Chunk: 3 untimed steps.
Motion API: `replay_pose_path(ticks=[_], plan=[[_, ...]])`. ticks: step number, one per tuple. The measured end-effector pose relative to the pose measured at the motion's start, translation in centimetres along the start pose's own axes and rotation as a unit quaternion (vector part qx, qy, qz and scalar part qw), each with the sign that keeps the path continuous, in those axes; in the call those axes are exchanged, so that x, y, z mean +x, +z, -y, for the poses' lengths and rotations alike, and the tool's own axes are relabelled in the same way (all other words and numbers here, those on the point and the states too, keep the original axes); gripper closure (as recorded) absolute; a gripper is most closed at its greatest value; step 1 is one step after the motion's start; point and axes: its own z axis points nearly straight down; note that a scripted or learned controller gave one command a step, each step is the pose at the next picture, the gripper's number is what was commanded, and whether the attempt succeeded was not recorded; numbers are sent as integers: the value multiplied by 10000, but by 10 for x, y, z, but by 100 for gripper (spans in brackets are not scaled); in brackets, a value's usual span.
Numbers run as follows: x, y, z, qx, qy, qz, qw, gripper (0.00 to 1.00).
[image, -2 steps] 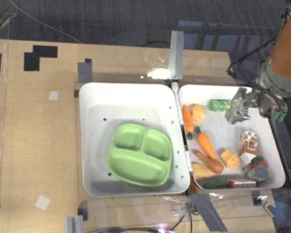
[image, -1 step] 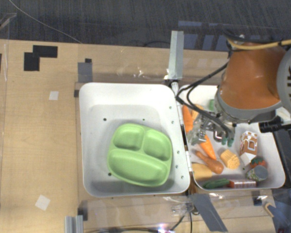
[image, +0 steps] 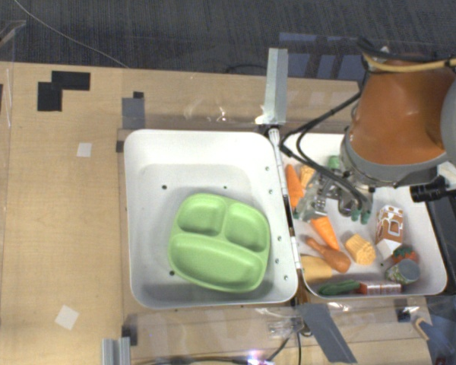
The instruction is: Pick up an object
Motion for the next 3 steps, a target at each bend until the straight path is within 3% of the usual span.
replay_pose_path(ticks=[1,2,3], plan=[[-89,-28,39,13,-2023,-17,9793,100],[-184,-7,91,4,-4053,-34,9142,100],[-187,-23,86,7,-4063,43,9137,100]])
